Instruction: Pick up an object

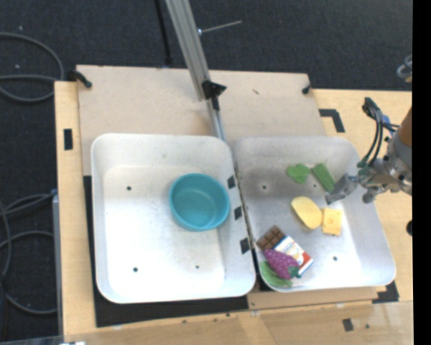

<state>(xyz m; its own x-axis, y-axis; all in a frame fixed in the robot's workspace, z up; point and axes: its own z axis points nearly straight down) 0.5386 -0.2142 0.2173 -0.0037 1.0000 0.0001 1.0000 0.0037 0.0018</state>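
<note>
Overhead, the camera looked down on two shallow white bins set side by side on a tan bench. A round teal bowl [199, 201] sat upright near the middle of the left bin [115, 192], apart from every wall.

All the small items lay in the right bin [366, 257]. A flat green piece [298, 172] and a longer green block [323, 176] lay just beside each other toward the far part of the bin. Nearer the camera, a pale yellow oval item [307, 212] lay just beside a yellow cheese-like wedge [332, 222]. At the near left corner of that bin, a brown chocolate-bar piece [270, 237], a small red and white packet [293, 253] and a purple grape-like bunch [279, 263] were piled together, touching, with a bit of green under the bunch.

From the right edge the arm reached in over the right bin's far right side, dark cables looping above its wrist. Its gripper [340, 190] pointed left, the grey tip hanging just beyond the longer green block and just above the cheese-like wedge. Nothing could be seen between the fingers, and how wide they stood could not be told at this size and slant. Whether the tip touched the bin floor or any item was likewise unclear.

A slanted metal rail [188, 38] ran from the top of the view down to the seam between the bins.
</note>
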